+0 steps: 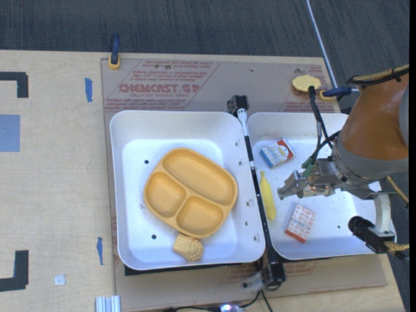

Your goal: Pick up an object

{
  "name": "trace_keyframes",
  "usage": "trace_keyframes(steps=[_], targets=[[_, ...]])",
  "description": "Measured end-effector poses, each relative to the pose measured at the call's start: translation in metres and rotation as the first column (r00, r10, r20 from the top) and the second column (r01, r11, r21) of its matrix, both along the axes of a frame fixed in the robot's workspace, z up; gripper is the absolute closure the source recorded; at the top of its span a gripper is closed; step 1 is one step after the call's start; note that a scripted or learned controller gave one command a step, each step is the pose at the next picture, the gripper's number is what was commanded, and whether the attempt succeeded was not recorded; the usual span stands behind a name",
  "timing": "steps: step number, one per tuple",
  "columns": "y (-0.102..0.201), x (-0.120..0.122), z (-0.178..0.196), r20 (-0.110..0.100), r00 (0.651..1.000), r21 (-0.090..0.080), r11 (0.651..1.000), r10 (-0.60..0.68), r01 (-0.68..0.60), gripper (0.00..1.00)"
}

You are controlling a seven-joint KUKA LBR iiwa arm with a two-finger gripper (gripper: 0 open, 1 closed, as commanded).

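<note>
Gripper [289, 188]: that's me, hanging low over the right bin, roughly mid-bin and a bit toward its left side. Honestly can't tell if my fingers are spread or pinched, it's all a jumble of metal and cable from up here.
Grasp: nothing visibly between my fingers, so I'm not claiming I've got anything.
Right bin [325, 251]: three things in it, all loose on the white floor.
Yellow banana-shaped piece [267, 195]: lies lengthwise along the left wall of the right bin, just beside my tip, to its left.
Blue and white packet [276, 153]: up toward the far side of the bin, apart from me.
Red and white box [300, 222]: just below my tip, toward the near side, tilted a little.
Left bin [123, 174]: holds the yellow divided plate [190, 192], three compartments, sitting about centre.
Corn cob piece [188, 246]: in the left bin, right at the plate's near edge, looks like touching it.
Arm: comes in from the right, orange band [377, 125] above the right bin's far right corner.
</note>
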State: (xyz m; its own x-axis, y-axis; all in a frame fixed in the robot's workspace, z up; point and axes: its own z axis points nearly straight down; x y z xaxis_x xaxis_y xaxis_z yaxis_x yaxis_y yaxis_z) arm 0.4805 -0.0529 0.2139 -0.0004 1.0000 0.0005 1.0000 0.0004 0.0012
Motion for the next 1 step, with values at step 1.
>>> trace_keyframes(steps=[1], targets=[[0.0759, 0.0002, 0.0094, 0.002, 1.0, 0.0, 1.0, 0.001, -0.001, 1.0]])
